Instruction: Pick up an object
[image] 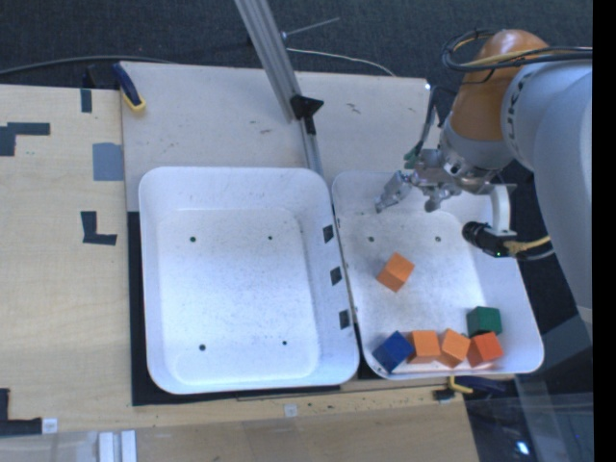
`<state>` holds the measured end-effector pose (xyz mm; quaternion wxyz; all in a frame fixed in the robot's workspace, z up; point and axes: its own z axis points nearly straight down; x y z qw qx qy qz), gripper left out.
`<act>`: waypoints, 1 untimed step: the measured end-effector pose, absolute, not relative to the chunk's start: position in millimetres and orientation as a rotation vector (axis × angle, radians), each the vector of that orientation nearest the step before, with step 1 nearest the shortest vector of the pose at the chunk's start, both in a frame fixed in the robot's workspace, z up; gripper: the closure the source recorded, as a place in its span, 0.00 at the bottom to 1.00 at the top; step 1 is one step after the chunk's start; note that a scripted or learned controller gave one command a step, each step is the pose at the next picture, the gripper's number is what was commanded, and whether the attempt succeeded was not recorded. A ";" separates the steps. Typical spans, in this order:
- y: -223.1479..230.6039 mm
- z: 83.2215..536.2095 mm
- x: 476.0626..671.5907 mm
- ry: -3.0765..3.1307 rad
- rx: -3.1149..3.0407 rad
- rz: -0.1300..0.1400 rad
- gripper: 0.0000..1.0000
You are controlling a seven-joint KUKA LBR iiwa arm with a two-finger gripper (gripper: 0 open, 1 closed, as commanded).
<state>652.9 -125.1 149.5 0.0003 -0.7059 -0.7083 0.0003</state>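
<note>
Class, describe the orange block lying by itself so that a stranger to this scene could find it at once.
Find the right bin, under the hand. Near its middle lies an orange block, tilted. Unlike the blue, orange and green blocks crowded along the near edge, it touches nothing.

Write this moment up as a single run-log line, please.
gripper: open, nothing held, over right bin far end | lone orange block: mid-bin | near edge: blue block, green block

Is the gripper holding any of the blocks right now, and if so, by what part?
Nothing is held. The gripper hangs open above the far end of the right bin, apart from the lone orange block and the blocks along the near wall.
</note>
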 end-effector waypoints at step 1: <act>-109.1 87.6 584.6 -2.214 -2.215 0.011 0.00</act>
